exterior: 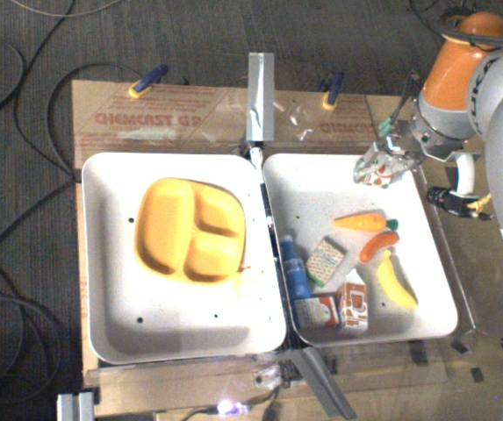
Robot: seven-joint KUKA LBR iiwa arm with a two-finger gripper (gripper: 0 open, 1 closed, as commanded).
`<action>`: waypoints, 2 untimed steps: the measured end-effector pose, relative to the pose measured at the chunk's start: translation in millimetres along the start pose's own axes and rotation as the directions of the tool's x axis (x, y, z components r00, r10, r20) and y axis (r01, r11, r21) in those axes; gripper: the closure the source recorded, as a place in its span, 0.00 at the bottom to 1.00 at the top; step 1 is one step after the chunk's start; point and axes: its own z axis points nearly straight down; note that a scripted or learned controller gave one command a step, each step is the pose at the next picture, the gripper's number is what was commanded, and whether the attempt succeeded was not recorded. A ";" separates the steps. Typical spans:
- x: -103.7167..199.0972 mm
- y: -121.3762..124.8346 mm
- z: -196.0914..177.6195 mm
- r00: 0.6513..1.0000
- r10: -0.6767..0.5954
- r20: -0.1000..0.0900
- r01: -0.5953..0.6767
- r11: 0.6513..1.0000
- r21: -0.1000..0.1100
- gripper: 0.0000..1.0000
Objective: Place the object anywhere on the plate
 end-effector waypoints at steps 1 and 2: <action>88.9 -5.1 -26.0 0.996 -0.085 -0.004 0.085 0.996 -0.002 1.00; 156.9 -48.6 -54.5 0.989 -0.149 -0.004 0.149 0.989 -0.001 1.00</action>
